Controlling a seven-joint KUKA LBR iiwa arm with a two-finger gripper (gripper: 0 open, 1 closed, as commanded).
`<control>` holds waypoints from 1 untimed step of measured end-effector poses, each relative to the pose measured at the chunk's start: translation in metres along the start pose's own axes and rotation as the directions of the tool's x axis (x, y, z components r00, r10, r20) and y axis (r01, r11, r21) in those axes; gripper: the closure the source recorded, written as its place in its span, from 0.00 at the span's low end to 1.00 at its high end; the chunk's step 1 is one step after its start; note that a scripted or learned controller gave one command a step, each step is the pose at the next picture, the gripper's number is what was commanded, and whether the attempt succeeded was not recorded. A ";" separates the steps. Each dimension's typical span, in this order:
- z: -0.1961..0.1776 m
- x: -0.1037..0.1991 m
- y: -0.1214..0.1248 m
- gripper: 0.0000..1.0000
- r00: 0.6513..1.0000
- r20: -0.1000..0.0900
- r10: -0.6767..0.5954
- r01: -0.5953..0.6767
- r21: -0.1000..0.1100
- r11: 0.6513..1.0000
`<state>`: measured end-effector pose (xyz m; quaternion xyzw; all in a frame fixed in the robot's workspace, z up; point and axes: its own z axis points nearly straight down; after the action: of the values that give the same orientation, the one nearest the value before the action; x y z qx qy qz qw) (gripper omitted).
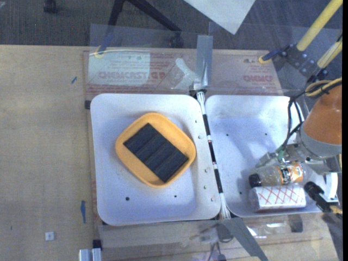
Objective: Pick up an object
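In the left bin (109,162) lies a yellow, rounded-square object (155,148) with a black ribbed pad on top. The right bin (244,124) holds a small clear bottle (274,175) with an orange label and a black cap, lying on its side at the front right. A white box (280,198) with a red crosshatch pattern rests just in front of the bottle. My gripper (293,157) hangs low over the bottle's right end, under the arm's orange band (326,118). Nothing is visibly held.
A ridge (209,145) where the two bins meet runs down the middle. Clear plastic sheets and a metal bracket (204,64) stand behind the bins. Cables (293,118) hang beside the arm over the right bin. The wooden bench (43,145) stretches out to the left.
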<state>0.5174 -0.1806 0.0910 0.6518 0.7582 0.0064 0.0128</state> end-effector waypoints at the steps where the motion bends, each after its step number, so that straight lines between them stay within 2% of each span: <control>1: -0.096 -0.005 -0.006 0.00 0.971 -0.014 -0.237 0.237 0.019 0.971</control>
<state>0.5099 -0.1860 0.1874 0.5568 0.8306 0.0005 0.0024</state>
